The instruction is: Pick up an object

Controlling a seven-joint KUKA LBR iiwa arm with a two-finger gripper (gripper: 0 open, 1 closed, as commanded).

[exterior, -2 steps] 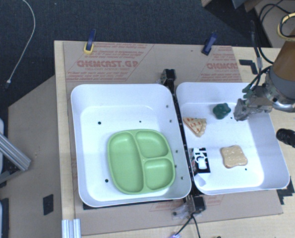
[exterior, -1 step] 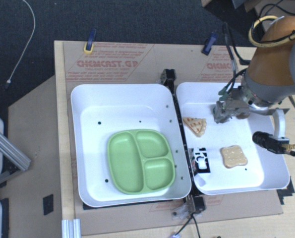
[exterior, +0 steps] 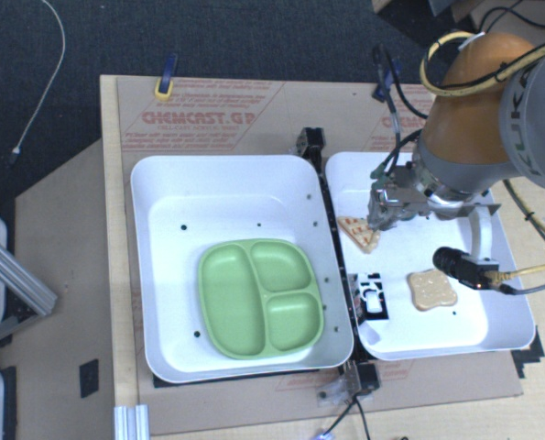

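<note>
Reviewing the feed from my remote station, I found the arm (exterior: 478,108) reaching in from the right with its tool (exterior: 382,216) lowered into the right bin (exterior: 501,333), directly above and apparently touching a small waffle-patterned wedge (exterior: 360,234) that lay near that bin's left wall. Whether the tool was released or clenched I could not tell, since the wrist body blocked the slanted view from above, so I recorded no grasp. I judged the wedge to be the intended target, given that the tool stood over it rather than over the other candidate. That other candidate, a pale toast-shaped piece (exterior: 431,291), lay flat further toward the near side of the same bin, apart from the wedge and just beside a black cylindrical fitting (exterior: 460,266) hanging off the arm. A small black-and-white tag (exterior: 372,296) sat by the divider between the bins. The left bin (exterior: 162,246) held a green sectioned plate (exterior: 258,296) lying flat, well clear of the arm. I noted one risk: the wedge's closeness to the bin wall left little room on that side, and a pinch there could slip. Both bins sat square on the desk (exterior: 125,154).
</note>
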